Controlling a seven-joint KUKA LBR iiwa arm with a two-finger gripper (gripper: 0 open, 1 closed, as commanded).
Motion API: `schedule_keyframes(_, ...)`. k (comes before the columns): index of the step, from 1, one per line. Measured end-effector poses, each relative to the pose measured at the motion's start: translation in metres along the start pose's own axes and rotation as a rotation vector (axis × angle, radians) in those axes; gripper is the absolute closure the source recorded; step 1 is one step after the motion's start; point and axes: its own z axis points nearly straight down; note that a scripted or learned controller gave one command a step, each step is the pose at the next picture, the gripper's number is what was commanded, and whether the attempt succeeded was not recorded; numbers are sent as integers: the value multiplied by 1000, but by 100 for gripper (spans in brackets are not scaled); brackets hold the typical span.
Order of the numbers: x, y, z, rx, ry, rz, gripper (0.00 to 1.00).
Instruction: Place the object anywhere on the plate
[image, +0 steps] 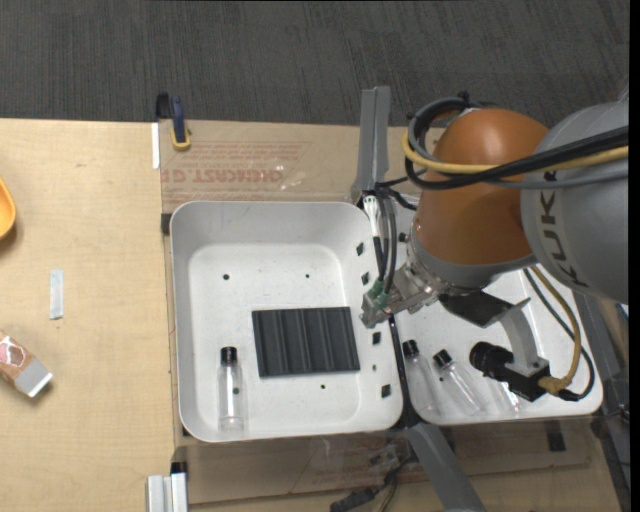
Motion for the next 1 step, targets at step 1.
schedule_keyframes(1, 23, 10, 5, 1, 0, -126, 100)
